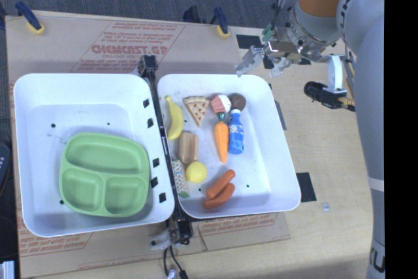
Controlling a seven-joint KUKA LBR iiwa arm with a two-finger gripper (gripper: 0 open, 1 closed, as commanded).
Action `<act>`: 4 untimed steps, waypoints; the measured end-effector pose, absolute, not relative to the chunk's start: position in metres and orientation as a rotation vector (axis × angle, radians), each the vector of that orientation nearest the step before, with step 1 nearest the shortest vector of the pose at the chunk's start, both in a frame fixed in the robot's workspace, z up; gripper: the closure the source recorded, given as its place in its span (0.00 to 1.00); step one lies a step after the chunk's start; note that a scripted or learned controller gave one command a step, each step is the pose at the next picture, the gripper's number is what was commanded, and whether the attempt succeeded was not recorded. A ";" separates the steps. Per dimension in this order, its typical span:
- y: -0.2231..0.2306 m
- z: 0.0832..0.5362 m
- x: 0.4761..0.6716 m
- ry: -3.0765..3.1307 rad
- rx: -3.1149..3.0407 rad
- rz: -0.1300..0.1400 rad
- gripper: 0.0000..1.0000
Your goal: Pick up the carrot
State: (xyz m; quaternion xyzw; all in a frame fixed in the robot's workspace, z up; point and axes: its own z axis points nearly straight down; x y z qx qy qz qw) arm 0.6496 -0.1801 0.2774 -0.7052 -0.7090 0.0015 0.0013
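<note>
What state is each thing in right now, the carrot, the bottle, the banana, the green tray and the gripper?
Carrot: lying lengthwise in the right bin, untouched.
Bottle: lying down, against the carrot.
Banana: lying along the bin's left wall.
Green tray: flat in the left bin.
Gripper: above the right bin's far corner, holding nothing.

Carrot (pixel 222 140) lies in right bin (pixel 277 140), between hot dog bun (pixel 188 146) and blue bottle (pixel 236 132). End effector (pixel 255 62) hovers beyond bin's far rim. Green tray (pixel 103 174) in left bin (pixel 39 114).

Carrot (pixel 222 139) in right bin (pixel 277 140), bottle (pixel 236 132) just right, plate (pixel 103 174) in left bin (pixel 32 140)
</note>
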 end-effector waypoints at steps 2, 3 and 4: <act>-0.115 0.093 0.571 -2.097 -2.345 0.006 0.00; -0.113 0.102 0.571 -2.098 -2.335 0.006 1.00; -0.101 0.135 0.564 -1.745 -2.609 0.005 1.00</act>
